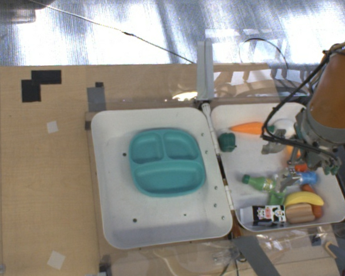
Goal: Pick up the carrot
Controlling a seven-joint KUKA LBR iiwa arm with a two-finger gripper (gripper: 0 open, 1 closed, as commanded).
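Orange carrot | right bin back | apart from jaws

Setting is a robotics laboratory test station, not a domestic or commercial space. Evidence: a plain plywood bench carrying black square fiducial markings and taped patches; two shallow white bins fixed side by side with grey brackets; loose cabling running across a ribbed metallic floor; an industrial arm with orange band entering from the right; toy food items as test pieces.
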